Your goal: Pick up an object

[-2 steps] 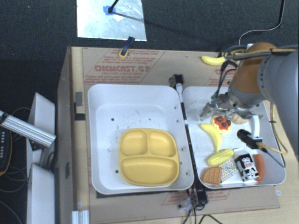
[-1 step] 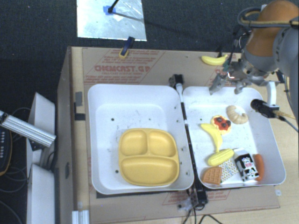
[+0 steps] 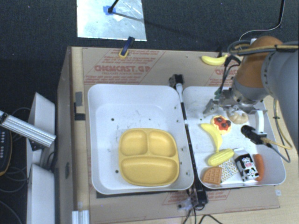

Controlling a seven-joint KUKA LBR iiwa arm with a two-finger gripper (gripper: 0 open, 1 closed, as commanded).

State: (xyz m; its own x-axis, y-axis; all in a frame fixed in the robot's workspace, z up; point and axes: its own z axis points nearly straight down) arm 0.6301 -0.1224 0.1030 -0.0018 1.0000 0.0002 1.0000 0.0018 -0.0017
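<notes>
My gripper [image 3: 218, 103] hangs over the back of the right bin [image 3: 196, 97], at the end of the grey arm with its orange band [image 3: 254, 59]. Just below it lie a small red-and-orange toy [image 3: 221, 123] and a beige lump [image 3: 238, 117]. A yellow banana [image 3: 213, 135] lies in the middle of that bin. Nearer the front are a yellow corn cob [image 3: 219, 157], a waffle [image 3: 211, 175], a checked cloth piece [image 3: 228, 171], a black-and-white carton [image 3: 247, 167] and a reddish sausage [image 3: 259, 166]. Nothing is seen held.
The left bin [image 3: 100, 125] holds a yellow divided plate [image 3: 149, 156]. A second banana [image 3: 213, 59] lies on the cardboard behind the right bin. A black divider [image 3: 185, 125] runs between the bins. A shiny sheet [image 3: 110, 12] lies on the floor beyond.
</notes>
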